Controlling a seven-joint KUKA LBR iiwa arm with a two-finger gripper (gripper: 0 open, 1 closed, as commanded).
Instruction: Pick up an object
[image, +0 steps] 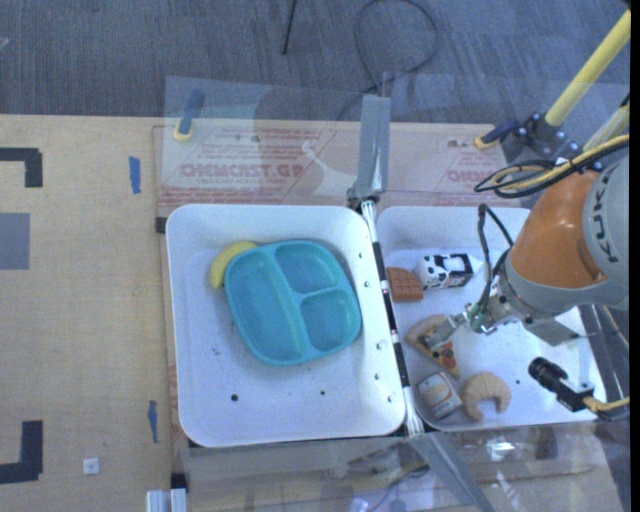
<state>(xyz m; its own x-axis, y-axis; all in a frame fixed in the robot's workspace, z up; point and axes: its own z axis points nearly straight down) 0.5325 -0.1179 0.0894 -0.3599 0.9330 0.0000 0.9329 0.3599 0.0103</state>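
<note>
- Gripper (470, 320) is low in the right bin (560, 390), beside a tan wedge-shaped item (432, 337); likely lined up for a grasp there.
- Finger opening: cannot tell.
- Croissant (485, 392), cow toy (446, 269) and brown block (405, 284) lie nearby, loose.
- Left bin (200, 400) carries a blue divided tray (293, 300) over a banana (225, 260).
- Wooden bench (80, 300); grey floor beyond.

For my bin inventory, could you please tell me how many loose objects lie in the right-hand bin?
5: a black-and-white toy near the far wall, a brown block beside the divider, a tan piece mid-bin, a small cup and a croissant at the front. The arm may hide others.
</note>
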